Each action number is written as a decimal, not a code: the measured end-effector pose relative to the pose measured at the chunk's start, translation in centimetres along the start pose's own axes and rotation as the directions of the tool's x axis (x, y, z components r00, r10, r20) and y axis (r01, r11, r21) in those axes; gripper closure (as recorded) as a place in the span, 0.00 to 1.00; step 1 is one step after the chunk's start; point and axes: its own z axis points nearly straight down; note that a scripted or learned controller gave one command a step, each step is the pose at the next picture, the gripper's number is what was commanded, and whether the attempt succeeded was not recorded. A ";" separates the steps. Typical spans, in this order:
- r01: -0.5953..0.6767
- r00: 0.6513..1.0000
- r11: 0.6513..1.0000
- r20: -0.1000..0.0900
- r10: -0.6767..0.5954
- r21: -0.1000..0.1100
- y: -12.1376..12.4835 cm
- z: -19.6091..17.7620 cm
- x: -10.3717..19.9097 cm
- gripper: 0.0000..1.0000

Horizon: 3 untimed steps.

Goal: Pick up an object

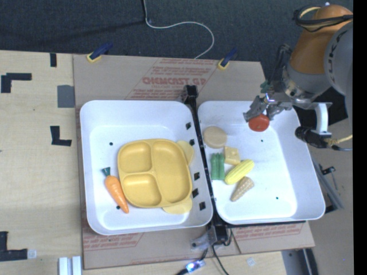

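My gripper (pixel 260 111) hangs over the back part of the right bin (pixel 298 199), shut on a small red round toy (pixel 259 124) that shows just under its fingertips. Further forward in that bin lie a beige round bun (pixel 215 136), a pale yellow wedge (pixel 231 155), a green pod (pixel 217 167), a yellow corn cob (pixel 239 171) and a beige cone (pixel 242 188). These sit to the left of and below the gripper, apart from it.
The left bin (pixel 94 125) holds a yellow divided plate (pixel 155 172), with an orange carrot (pixel 116 191) beside it on the left. The black divider (pixel 198 148) runs between the bins. The arm's orange band (pixel 315 44) is at the upper right. A white cable (pixel 178 24) lies behind the bench.
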 end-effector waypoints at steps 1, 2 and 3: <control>0.000 1.000 1.000 -0.001 0.000 0.003 0.1 -1.7 0.1 1.00; 0.003 1.000 1.000 -0.002 -0.003 0.007 -3.5 -2.4 4.9 1.00; 0.002 1.000 1.000 -0.002 -0.002 0.009 -7.6 -2.0 8.9 1.00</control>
